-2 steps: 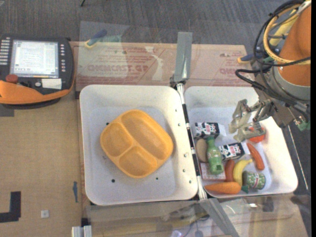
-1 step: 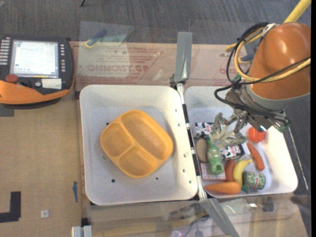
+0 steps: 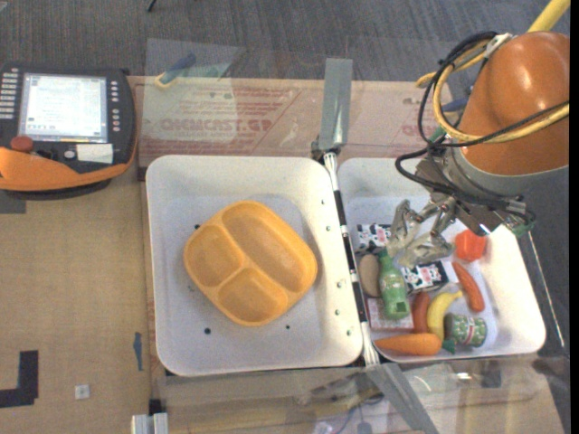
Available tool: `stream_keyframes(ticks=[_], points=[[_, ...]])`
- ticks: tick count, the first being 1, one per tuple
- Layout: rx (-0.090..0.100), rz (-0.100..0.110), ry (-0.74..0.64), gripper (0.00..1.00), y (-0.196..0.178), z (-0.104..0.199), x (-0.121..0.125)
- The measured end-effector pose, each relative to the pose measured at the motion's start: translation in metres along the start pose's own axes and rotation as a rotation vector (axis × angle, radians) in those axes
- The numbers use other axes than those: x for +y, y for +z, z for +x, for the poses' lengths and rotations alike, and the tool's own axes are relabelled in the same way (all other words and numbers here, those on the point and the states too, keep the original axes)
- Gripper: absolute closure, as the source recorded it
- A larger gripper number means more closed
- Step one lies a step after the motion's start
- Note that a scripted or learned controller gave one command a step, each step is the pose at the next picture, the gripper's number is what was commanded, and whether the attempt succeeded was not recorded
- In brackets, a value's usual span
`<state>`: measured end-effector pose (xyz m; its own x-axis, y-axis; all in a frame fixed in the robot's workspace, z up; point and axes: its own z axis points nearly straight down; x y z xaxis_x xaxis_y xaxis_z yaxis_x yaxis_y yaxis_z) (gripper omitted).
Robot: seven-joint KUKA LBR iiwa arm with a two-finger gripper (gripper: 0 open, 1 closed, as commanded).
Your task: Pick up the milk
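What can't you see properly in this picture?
- Whether the metal two-finger tool is open or shut: its fingers blur into the clutter below, in the camera view.
- The black-and-white milk carton: partly covered by the tool.
- The label on the small green can: too small to read.
- The grey and orange arm: cut off by the top edge.

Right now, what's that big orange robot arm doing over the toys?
The arm's pincer hangs over the right bin, which is full of toy food: a green bottle, a carrot, a banana and black-and-white milk cartons. It is meant to pick up the milk, but nothing shows between its fingers. The left bin holds a yellow divided plate.
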<state>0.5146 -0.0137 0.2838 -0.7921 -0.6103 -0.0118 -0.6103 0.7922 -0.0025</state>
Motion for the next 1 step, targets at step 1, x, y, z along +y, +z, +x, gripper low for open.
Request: stream_keyframes(ticks=[1], points=[[-0.008,0.002,0.004,1.0,-0.0111,-0.0021,-0.0005]])
